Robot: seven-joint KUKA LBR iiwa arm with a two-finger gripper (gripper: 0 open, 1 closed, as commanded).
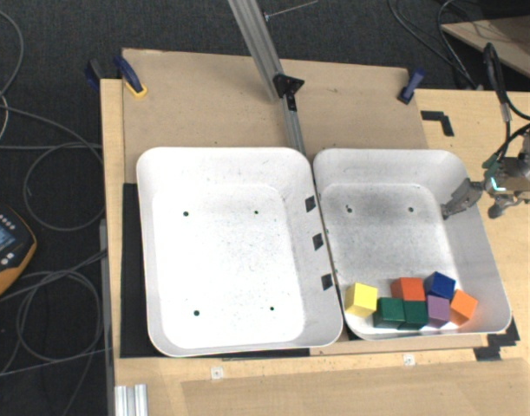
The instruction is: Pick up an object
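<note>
At the right bin's [473, 258] near edge you see small blocks [412, 303] clustered: yellow, green, orange, blue, purple. Your hand [477, 199] hovers over that bin's right rim, well apart from them, fingers spread, nothing between.

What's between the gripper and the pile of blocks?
In the camera view, just bare white bin floor separates the gripper from the blocks.

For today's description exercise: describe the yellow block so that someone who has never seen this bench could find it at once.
Start at the right bin of the two white bins. Along its near edge sits a cluster of blocks; the yellow block is at the cluster's left end, beside a green block. It is the only yellow one, and the one nearest the left bin.
</note>
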